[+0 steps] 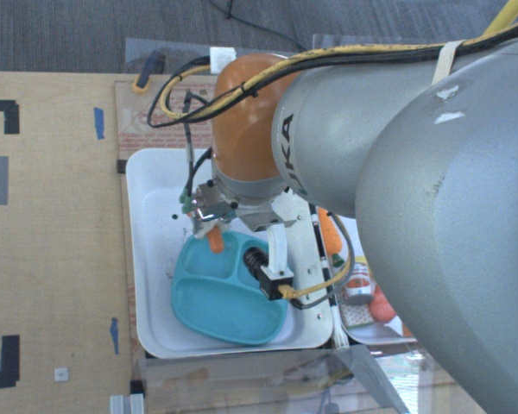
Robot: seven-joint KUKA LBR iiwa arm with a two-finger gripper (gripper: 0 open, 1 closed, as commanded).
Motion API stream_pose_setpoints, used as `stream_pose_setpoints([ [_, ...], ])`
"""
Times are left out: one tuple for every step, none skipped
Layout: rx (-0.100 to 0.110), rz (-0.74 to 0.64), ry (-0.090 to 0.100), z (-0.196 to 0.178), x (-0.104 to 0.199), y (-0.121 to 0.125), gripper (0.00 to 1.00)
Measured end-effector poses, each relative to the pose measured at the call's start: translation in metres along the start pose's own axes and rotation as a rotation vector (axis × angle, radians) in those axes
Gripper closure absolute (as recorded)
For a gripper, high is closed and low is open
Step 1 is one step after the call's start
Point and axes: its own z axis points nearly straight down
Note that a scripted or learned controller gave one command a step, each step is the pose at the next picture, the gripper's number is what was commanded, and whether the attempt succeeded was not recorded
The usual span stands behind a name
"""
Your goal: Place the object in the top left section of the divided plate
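A teal divided plate (224,304) lies in the left white bin (147,231), toward its near side. My gripper (209,227) reaches down from the orange wrist band to the plate's upper left rim. A small orange object (216,243) sticks out from between the fingertips, right over the plate's top left section, and the gripper is shut on it. I cannot tell whether the object touches the plate. The arm hides the plate's right side and most of the bin behind it.
The right bin, mostly hidden by the arm, holds an orange carrot-like piece (329,233), a small can (358,288) and a red item (382,307). Cables (177,102) loop above the left bin's far edge. The wooden bench (52,231) stretches to the left.
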Motion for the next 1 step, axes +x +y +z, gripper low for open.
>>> stream_pose_setpoints([
  [0.000, 0.000, 0.000, -0.0002, -0.0002, 0.0001, 0.00],
])
